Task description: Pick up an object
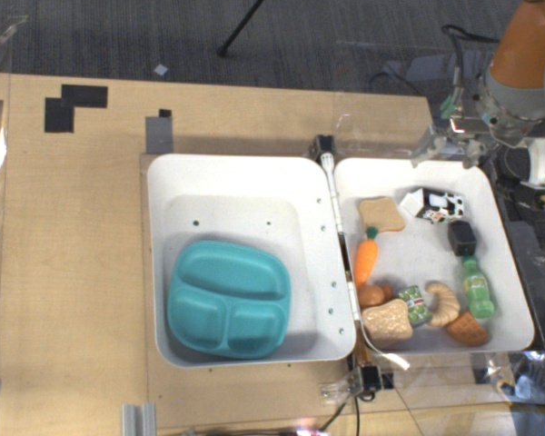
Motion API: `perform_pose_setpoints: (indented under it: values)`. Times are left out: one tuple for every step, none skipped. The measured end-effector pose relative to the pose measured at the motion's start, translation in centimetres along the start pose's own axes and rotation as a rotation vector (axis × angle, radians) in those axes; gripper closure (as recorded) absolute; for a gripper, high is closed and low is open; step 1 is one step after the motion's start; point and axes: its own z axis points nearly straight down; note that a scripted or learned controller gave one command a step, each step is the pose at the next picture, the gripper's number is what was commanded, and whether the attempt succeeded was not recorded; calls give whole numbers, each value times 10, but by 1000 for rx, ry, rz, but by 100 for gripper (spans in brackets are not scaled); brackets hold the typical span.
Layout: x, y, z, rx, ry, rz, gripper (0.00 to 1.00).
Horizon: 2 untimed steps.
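Observation:
The right bin [504, 234] holds a slice of toast [381, 213], a carrot [367, 258], a black-and-white carton [434, 204], a black block [461, 238] and a green bottle [477, 292]. Along its front edge lie a bread chunk [388, 322], a small green can [415, 303], a croissant [444, 302] and a brown pastry [468, 331]. My gripper [451, 145] hangs over the bin's back right rim, above and behind the carton, with the orange wrist band [525, 34] above it. It touches none of the objects.
The left bin [218, 189] carries a teal divided plate [229, 296] in its front half. A metal divider [341, 234] runs between the bins. Cables and clamps sit at the bench's front edge [368, 380] and to the right of the bin.

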Motion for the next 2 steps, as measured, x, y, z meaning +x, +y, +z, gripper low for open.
perform_pose_setpoints:
  values:
    - [53,-8,126,-8,-1,-61,0]
    - [49,-57,141,-2,1,-113,0]
